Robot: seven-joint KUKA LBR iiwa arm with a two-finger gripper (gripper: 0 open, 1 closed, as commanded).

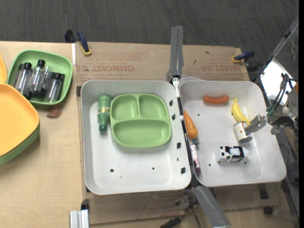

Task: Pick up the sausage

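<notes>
while the arm (285, 91) comes in from the right edge, its gripper (259, 122) sits low over the right part of the right bin (209, 175), and how far it is open cannot be told from this slanted view; nothing can be seen held in it. just beside its tip lies a small white and silver cylinder (243, 132), close enough that touching cannot be ruled out. a yellow banana (238, 112) lies just above that cylinder, curved and pointing toward the bin's back. the sausage (216, 99), orange-red, lies flat near the back wall of the same bin, left of the banana and apart from the gripper. below the cylinder rests a small black and white carton (232, 154) on the bin floor. along the bin's left wall lie a carrot (190, 124) and, below it, a thin pink-tipped pen-like item (194, 156).

the left bin (137, 175) holds a green divided plate (140, 119) with three compartments, and a green bottle (103, 111) lying just left of it. further left on the bench, a green tray (19, 61) carries several dark-capped clear bottles (39, 81), and stacked yellow plates (16, 127) sit at the left edge. blue and yellow clamps (84, 42) grip the cardboard behind the bins.
</notes>
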